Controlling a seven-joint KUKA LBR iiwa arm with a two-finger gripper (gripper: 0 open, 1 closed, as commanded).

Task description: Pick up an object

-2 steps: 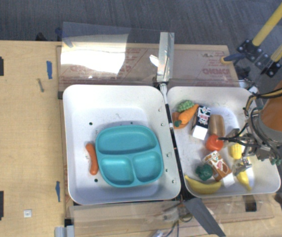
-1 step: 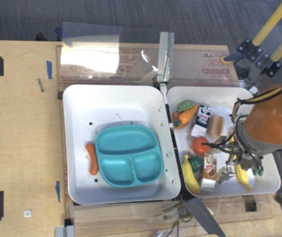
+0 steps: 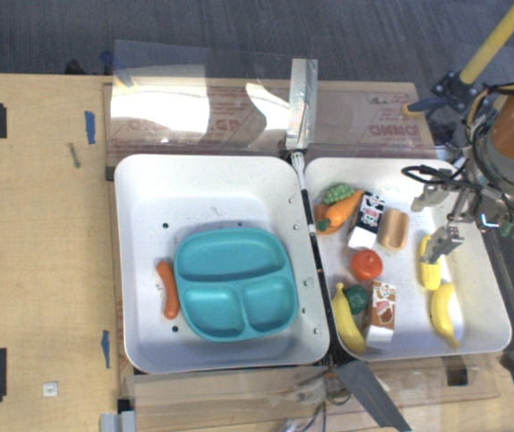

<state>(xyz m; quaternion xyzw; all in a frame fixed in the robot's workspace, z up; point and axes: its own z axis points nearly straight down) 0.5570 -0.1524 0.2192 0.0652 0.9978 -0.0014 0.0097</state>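
The right bin (image 3: 495, 331) holds several toy foods. An orange carrot (image 3: 342, 208) with green leaves lies at its far left, beside a black-and-white carton (image 3: 367, 221) and a brown cylinder (image 3: 393, 229). A red tomato (image 3: 366, 264) sits mid-bin. Near the front are a banana (image 3: 347, 320), a green piece (image 3: 357, 298) and a small printed carton (image 3: 383, 309). My gripper (image 3: 446, 239) hangs over the bin's right side, just above a small yellow piece (image 3: 430, 270). Another banana (image 3: 444, 311) lies in front of it.
The left bin (image 3: 139, 187) holds a teal divided plate (image 3: 236, 282) and an orange sausage (image 3: 168, 288) at the plate's left. A metal post (image 3: 302, 102) stands behind the divider between the bins. Cables and a yellow rod (image 3: 504, 27) crowd the far right.
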